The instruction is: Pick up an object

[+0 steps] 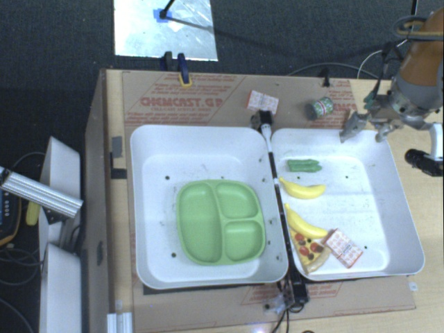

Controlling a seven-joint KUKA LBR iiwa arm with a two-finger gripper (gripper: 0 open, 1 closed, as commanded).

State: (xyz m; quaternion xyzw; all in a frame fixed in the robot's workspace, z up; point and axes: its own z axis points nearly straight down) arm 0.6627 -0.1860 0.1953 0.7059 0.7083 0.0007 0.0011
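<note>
five things lie in the right bin (388, 186): a green pickle (304, 165), two bananas (302, 189), a pizza slice (312, 250) and a red packet (344, 248). the gripper (366, 128) hovers spread and empty above the bin's far corner, so it's the approach step; next it must descend over one item.

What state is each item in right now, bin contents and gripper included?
gripper: open, holding nothing, above the right bin's far edge
green divided plate: flat in the left bin, compartments bare
green pickle piece: lying flat, right bin
upper banana: lying flat, apart from the others
lower banana: touching the pizza slice
red-white packet: beside the pizza
</note>
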